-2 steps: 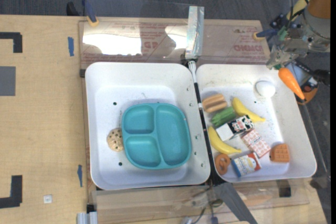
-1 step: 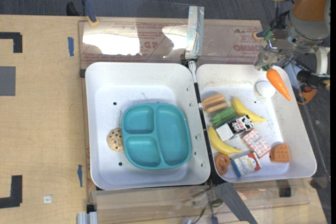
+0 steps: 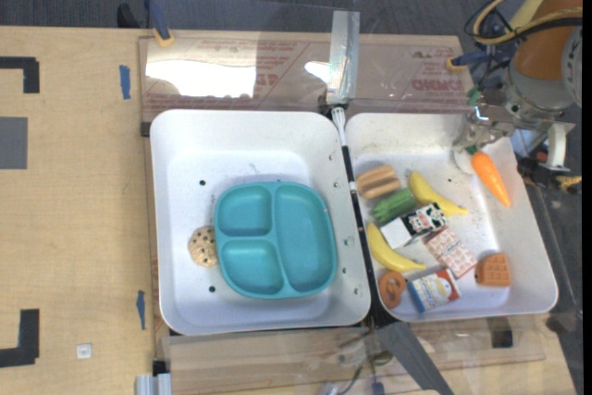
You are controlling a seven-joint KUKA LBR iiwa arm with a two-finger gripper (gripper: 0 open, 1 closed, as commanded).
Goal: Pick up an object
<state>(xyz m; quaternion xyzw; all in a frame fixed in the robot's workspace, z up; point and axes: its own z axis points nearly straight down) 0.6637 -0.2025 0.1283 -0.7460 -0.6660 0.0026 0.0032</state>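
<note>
The carrot lies tilted in the right bin, near its far right corner; the gripper hangs just above the carrot's top end, and whether its jaws are parted or closed cannot be told. Toward the bin's middle sit a hot dog, a green vegetable, two bananas, small cartons, a waffle and a doughnut. The left bin holds a teal divided plate; a cookie touches its left edge.
</note>
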